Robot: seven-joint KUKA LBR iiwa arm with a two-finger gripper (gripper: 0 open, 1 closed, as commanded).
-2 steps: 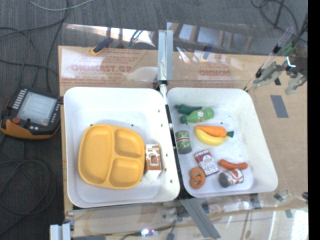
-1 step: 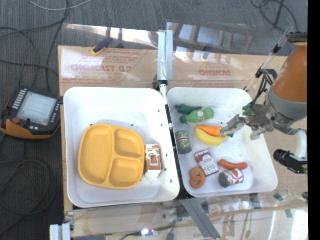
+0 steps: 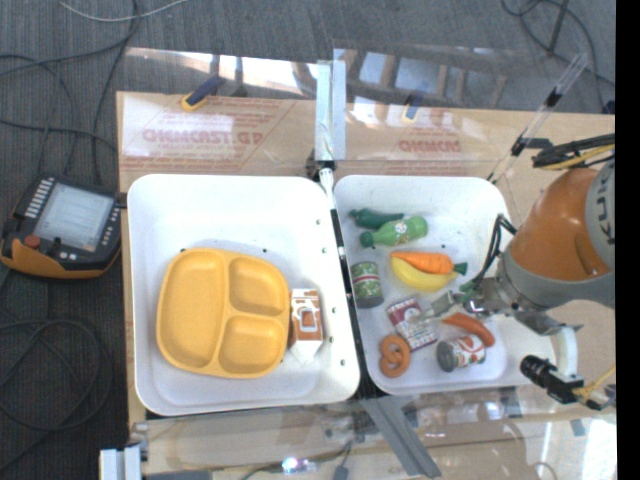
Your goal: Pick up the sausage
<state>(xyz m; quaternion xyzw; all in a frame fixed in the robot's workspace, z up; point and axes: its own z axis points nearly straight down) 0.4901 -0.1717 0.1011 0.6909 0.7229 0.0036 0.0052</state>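
Although I cannot tell the jaws' state, the sausage (image 3: 470, 326) (small, orange-red, in the right bin (image 3: 425, 186)) looks light, smooth, rather slippery; grip across its middle.

Grey carpet floor (image 3: 250, 28) strewn with cables (image 3: 90, 8) surrounds the wooden table (image 3: 220, 133); a control pendant (image 3: 60, 226) lies left.
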